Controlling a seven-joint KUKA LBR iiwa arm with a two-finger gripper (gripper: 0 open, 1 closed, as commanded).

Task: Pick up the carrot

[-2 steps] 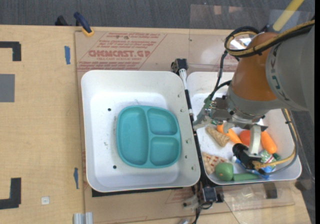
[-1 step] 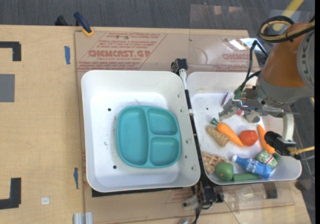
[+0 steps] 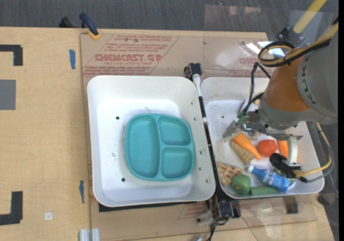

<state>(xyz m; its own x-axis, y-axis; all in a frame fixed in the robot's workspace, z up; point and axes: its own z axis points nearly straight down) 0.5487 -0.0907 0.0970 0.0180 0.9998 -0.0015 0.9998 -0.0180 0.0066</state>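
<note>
- the carrot [image 3: 248,143] lies in the right bin [image 3: 220,111], near its middle, among a clutter of toy food.
- its long axis runs on a slant, from a narrow end at upper left to a thicker end at lower right, where it touches or nearly touches a red tomato [image 3: 267,147].
- a tan waffle piece [image 3: 243,152] lies just beside it on the lower side; a green pepper [image 3: 241,183] and a blue bottle [image 3: 271,178] sit nearer the bin's front wall.
- the gripper [image 3: 240,125] hangs at the carrot's upper-left end, just above and left of the narrow tip, with the arm [image 3: 293,92] coming in from the right over the bin.
- so the carrot lies down and to the right of the gripper, a short way off, under the wrist's edge.
- whether the gripper is apart or together i cannot tell; the metal parts blur together at this angle.
- nothing orange shows between them, so i judge the carrot not yet held.
- the left bin [image 3: 102,127] holds a teal tray [image 3: 159,146], well apart from the work.
</note>
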